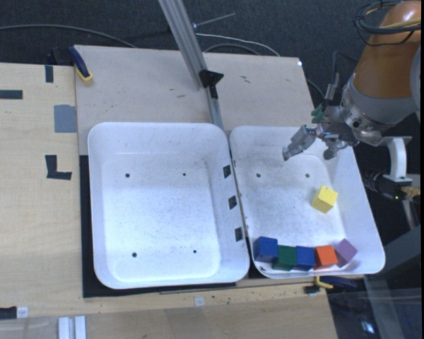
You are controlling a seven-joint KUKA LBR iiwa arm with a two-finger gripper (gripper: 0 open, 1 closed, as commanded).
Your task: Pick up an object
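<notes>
One yellow block (324, 198) lay in the right bin (268, 189), just below and slightly right of my tool (299, 145) in the frame; whether my tool was released or clenched, I cannot tell.

I'm working in a robotics lab: an industrial arm (385, 55) reaches over a plywood worktop (141, 94) with tape marks (53, 167), two white bins (99, 189), loose cables (240, 46) and an aluminium camera mast (184, 30).
</notes>
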